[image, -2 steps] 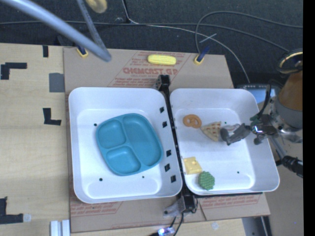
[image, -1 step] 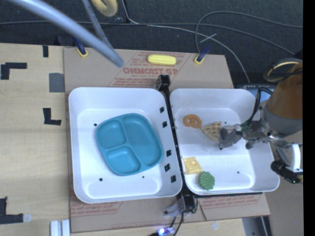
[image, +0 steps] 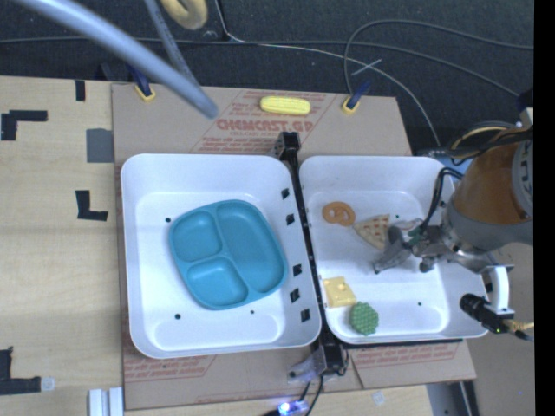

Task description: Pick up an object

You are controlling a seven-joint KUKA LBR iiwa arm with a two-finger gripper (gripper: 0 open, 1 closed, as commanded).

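The tool (image: 406,251) sat low in the right bin (image: 434,173), just beside the tan waffle-like piece (image: 374,228); whether it was open or closed could not be told. Nothing appeared lifted: the pretzel (image: 338,212), yellow block (image: 338,291) and green piece (image: 364,318) lay on the bin floor, so the pick seemed unfinished.

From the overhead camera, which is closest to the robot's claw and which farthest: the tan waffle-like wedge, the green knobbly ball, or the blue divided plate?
1. Tan waffle-like wedge, right bin, just left of the gripper.
2. Green knobbly ball, right bin's lower edge.
3. Blue divided plate, in the left bin.
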